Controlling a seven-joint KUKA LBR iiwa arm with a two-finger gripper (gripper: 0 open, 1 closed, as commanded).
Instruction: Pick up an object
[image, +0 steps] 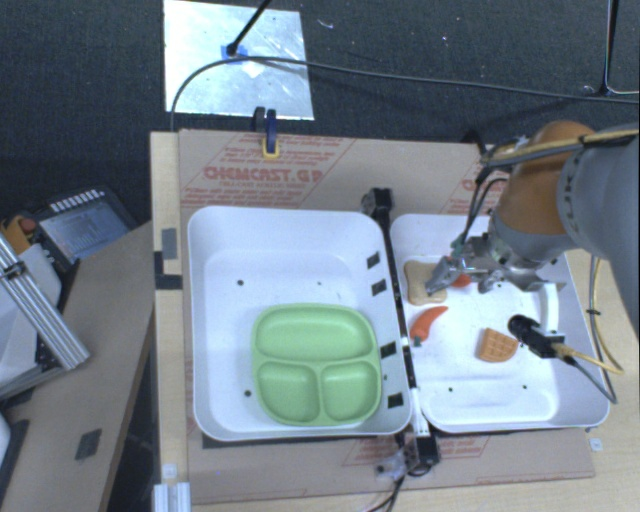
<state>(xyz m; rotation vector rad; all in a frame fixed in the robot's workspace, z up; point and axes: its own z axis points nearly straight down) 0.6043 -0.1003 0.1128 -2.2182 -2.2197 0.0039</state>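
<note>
Orange-red curved toy pepper (428, 322): I count one, just right of the single green three-compartment plastic plate (318, 362), long axis slanted, narrow tip toward the plate. One tan waffle piece (496, 345) lies farther right. End effector (443, 282) hangs beyond the pepper; grip state I cannot tell.

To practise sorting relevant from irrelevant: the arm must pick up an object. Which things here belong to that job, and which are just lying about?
Job in hand: gripper; right bin; tan piece; red piece; waffle piece.
Lying about: green divided plate in the left bin; silver sheet; clamp.
</note>
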